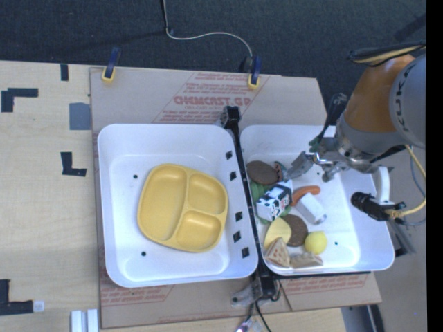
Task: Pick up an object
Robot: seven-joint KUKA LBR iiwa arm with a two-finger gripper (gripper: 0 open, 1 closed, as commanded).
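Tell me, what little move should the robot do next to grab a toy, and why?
Probably lower the pincer a bit toward the brown round piece just beside it. The pincer hovers over the right bin with nothing between its fingers, and the toys lie piled below, so it seems it must get closer first.

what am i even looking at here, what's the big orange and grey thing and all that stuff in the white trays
The orange and grey thing is a robot arm, reaching in from the right. At its end is a gripper, the part that grabs things. The single camera sits above the bench and looks down at a slant.

Two shallow white bins sit side by side. The left bin holds a yellow divided plate. The right bin holds a pile of small toy food: a black-and-white cow-patterned carton, a yellow ball, a brown round piece, an orange carrot-like stick and others.

The gripper hangs over the pile's upper edge. Nothing can be seen between its fingers, so it holds nothing that I can see.
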